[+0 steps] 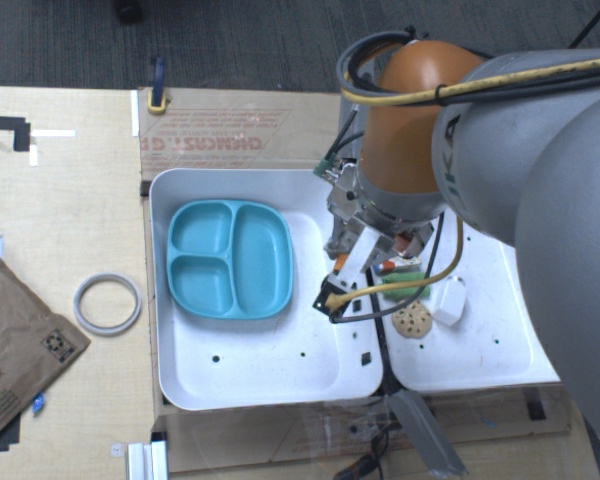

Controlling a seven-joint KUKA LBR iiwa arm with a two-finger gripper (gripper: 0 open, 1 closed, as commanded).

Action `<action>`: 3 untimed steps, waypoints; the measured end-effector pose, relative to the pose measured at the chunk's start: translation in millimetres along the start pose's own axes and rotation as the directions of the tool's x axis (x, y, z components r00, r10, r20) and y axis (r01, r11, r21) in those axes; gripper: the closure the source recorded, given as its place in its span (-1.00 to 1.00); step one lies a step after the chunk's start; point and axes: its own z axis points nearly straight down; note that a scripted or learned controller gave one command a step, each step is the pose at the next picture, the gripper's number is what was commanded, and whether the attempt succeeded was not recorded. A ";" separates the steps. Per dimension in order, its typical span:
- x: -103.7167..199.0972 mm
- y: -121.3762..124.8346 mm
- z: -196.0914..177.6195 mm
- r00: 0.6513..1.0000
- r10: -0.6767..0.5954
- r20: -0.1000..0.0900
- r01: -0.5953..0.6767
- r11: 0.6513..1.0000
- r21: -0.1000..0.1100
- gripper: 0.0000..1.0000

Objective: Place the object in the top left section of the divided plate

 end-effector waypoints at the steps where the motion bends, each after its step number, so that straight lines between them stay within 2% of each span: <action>1: 59.5 -42.2 45.8 1.000 0.010 0.001 -0.010 1.000 0.000 1.00; 2: 101.5 3.7 32.5 0.961 0.276 -0.003 -0.276 0.961 -0.001 1.00; 3: 124.8 -18.3 -44.7 0.946 0.325 -0.003 -0.325 0.946 -0.002 1.00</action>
